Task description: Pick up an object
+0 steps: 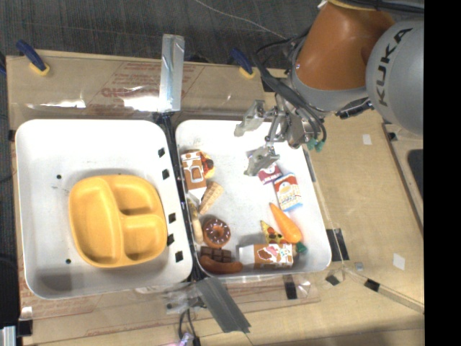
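While the sausage [220,266] and bottle [272,254] lay along the right bin's [238,166] near wall, the carrot [286,223] and donut [215,231] sat just behind them. Further back, the gripper [256,143] hung with its fingers spread wide, gripping nothing, over the small carton [287,192] and packet [269,173]. Over in the left bin [43,150] rested a yellow tray [115,220].
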You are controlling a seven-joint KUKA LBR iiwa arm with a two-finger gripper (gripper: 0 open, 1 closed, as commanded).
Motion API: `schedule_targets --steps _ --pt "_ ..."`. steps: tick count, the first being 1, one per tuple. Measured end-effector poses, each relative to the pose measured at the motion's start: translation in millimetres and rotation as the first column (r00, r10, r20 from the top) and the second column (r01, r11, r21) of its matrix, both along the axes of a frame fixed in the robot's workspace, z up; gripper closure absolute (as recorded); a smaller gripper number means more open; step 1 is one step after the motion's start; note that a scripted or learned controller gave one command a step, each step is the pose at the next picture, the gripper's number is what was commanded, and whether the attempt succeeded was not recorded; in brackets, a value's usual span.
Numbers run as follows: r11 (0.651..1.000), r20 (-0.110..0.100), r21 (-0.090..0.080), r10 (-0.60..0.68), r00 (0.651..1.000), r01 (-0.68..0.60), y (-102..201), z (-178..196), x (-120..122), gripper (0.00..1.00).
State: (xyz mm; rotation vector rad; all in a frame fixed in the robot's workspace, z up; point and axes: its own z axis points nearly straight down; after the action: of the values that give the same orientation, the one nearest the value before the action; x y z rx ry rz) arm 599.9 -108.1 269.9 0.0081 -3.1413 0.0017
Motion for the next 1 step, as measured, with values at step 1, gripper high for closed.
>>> schedule_targets --steps 1 --pt "0.991 -0.005 0.002 0.137 0.991 -0.137 -105.0 -75.5 -37.5 0.00"
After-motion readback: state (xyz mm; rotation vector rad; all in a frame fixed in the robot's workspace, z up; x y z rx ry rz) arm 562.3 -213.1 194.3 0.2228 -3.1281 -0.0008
